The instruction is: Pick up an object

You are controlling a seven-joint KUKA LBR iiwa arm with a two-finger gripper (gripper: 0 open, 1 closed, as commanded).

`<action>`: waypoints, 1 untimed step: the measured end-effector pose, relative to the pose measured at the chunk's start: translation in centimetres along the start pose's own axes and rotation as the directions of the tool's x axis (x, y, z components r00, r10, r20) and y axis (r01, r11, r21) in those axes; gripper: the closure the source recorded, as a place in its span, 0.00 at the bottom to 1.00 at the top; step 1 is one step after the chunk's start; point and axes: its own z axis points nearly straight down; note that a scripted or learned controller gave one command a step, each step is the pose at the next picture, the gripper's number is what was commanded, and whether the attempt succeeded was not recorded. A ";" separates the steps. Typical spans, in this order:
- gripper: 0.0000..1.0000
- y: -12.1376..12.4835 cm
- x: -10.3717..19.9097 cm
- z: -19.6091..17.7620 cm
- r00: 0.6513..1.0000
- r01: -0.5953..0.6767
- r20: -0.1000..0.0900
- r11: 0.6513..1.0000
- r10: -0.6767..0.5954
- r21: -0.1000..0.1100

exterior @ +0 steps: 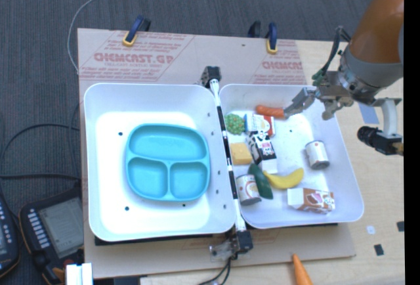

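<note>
The gripper (314, 101) hung open and empty above the right bin (351, 178), fingers splayed; a carrot (269, 111) lay just beside it. Small cartons' labels were unreadable; the board (131, 57) read "CHEMCAST GP".

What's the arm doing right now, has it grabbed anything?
Gripper open, nothing between fingers, over right bin's far edge. Carrot nearest, lying in bin. Can and banana close by, untouched.
</note>
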 end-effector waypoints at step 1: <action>0.00 2.0 -3.1 16.0 1.000 -0.002 0.000 1.000 0.002 0.004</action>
